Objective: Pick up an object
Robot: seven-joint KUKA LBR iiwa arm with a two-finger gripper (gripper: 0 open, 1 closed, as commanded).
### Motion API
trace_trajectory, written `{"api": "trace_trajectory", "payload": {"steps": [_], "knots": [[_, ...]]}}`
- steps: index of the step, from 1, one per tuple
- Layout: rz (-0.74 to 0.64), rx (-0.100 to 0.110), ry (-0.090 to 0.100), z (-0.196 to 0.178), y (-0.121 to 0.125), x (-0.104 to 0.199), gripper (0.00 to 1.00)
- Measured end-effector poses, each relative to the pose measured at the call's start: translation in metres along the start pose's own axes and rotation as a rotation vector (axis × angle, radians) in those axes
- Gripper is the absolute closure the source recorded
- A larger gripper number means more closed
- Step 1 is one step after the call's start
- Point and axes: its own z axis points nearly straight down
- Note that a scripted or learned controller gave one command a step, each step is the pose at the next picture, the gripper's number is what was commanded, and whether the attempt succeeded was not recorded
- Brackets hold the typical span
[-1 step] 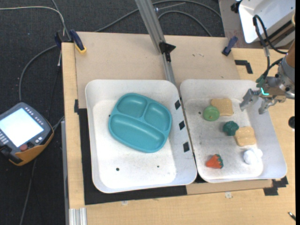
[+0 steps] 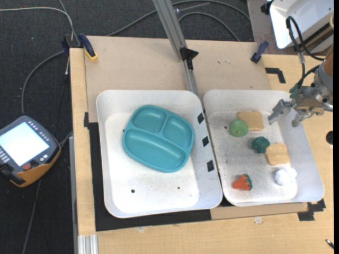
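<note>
1. Pincer (image 2: 286,114): fingers spread, gripping nothing, hovering at right bin's (image 2: 312,165) 1 o'clock.
2. Bread piece (image 2: 251,120): lying at pincer's 9 o'clock, touching green ball (image 2: 238,128).
3. Risk: descending fingers are likely nudging both, grasp slipping.

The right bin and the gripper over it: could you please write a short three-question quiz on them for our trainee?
1. True or false: the teal tray lies in the right bin.
2. Which item lies closest to the green ball? A) white piece B) upper tan block C) red piece
3. Are the fingers of the gripper spread or closed, and do they hold anything?

Key
1. False: it lies in the left bin.
2. B
3. Spread, with nothing between them, above the right bin's upper right part.
</note>
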Motion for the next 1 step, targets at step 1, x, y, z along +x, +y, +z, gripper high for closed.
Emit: {"api": "trace_trajectory", "payload": {"steps": [1], "knots": [[0.001,0.006,0.002,0.0519,-0.0106,-0.0013,0.00]]}}
